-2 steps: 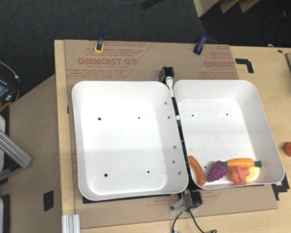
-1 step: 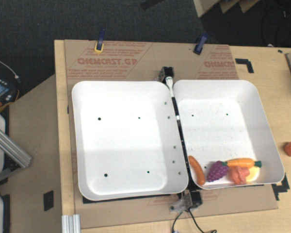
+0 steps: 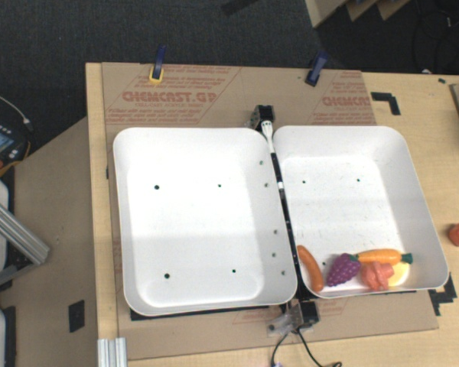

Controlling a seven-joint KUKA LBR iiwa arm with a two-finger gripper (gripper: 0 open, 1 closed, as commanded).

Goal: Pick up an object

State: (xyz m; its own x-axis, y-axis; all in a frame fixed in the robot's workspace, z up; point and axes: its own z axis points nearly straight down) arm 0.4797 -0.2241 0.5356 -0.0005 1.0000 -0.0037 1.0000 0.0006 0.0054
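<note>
Several toy foods lie along the near edge of the right bin [image 3: 352,151]. An orange sausage-shaped piece [image 3: 310,268] leans against the bin's left wall. Beside it sits a purple bunch of grapes [image 3: 342,269]. Further right an orange carrot with a green tip [image 3: 382,256] lies over a red piece [image 3: 375,275] and a pale yellow piece [image 3: 398,275].
The left bin [image 3: 191,159] sits beside the right one, with a black divider strip [image 3: 279,197] between them. A small orange-red object [image 3: 457,235] lies on the bench right of the bins. Blue clamps [image 3: 316,69] hold the cardboard at the far edge.
</note>
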